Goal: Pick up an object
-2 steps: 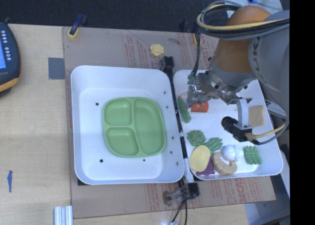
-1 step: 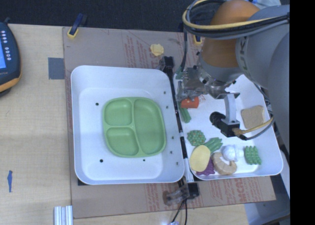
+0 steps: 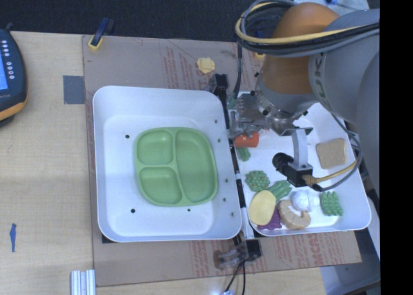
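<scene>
My gripper (image 3: 246,126) hangs over the left edge of the right bin (image 3: 352,223), under the grey arm with the orange band. Directly below it lies a small orange-red toy piece (image 3: 246,139) with a green bit (image 3: 243,153) beside it; whether the piece is gripped is hidden by the wrist. Further in the right bin lie a toast slice (image 3: 331,152), a green broccoli-like piece (image 3: 257,179), a yellow oval (image 3: 262,207), a purple piece (image 3: 272,223), a white piece (image 3: 303,200) and a ridged green piece (image 3: 331,203).
The left bin (image 3: 110,158) holds a green divided plate (image 3: 175,166). A small yellow object (image 3: 206,65) lies on the cardboard behind the bins. A handheld controller (image 3: 10,74) rests at the far left. A black fitting with a yellow cable (image 3: 290,166) sits over the right bin.
</scene>
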### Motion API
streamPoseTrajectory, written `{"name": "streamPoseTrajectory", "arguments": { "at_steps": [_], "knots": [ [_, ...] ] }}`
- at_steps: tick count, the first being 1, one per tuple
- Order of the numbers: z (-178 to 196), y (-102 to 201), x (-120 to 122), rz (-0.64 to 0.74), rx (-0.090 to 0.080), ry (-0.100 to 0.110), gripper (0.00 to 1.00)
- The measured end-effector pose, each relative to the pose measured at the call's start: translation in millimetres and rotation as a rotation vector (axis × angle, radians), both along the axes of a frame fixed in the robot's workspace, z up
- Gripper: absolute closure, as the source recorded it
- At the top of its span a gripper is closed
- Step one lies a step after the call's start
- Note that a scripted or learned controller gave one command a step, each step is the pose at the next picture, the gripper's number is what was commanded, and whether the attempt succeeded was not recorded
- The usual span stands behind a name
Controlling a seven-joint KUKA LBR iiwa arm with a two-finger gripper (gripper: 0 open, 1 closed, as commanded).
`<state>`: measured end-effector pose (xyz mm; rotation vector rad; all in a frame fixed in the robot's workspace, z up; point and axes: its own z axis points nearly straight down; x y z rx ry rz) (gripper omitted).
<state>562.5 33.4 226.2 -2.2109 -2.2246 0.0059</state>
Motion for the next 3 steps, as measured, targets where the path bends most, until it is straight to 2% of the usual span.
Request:
{"name": "streamPoseTrajectory", "arguments": {
  "at_steps": [1,2,3],
  "knots": [
    [5,-25,36,-0.004,-0.002,-0.007,1.00],
    [-5,38,8,0.005,0.000,0.002,1.00],
    [12,20,24,-0.004,-0.002,-0.005,1.00]
  ]
}}
